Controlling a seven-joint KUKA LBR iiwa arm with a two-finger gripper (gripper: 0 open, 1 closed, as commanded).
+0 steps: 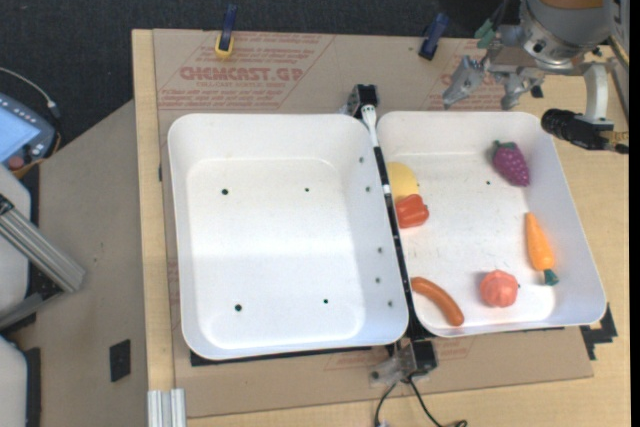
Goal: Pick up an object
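My gripper (490,87) hangs above the far edge of the right bin (470,130), open, with nothing between its fingers. In that bin lie a purple bunch of grapes (510,162) at the far right, an orange carrot (540,246) along the right wall, a pink-red round fruit (499,288) near the front, an orange-red sausage (438,301) at the front left, and a yellow piece (402,179) with a red pepper (411,211) against the left wall. The grapes lie closest to the gripper, a little nearer the front and to its right.
The left bin (270,230) sits beside the right one, joined by a black divider (382,200). Both rest on a cardboard sheet (250,65) with a yellow clamp (226,37) and a blue clamp (434,34) at its far edge.
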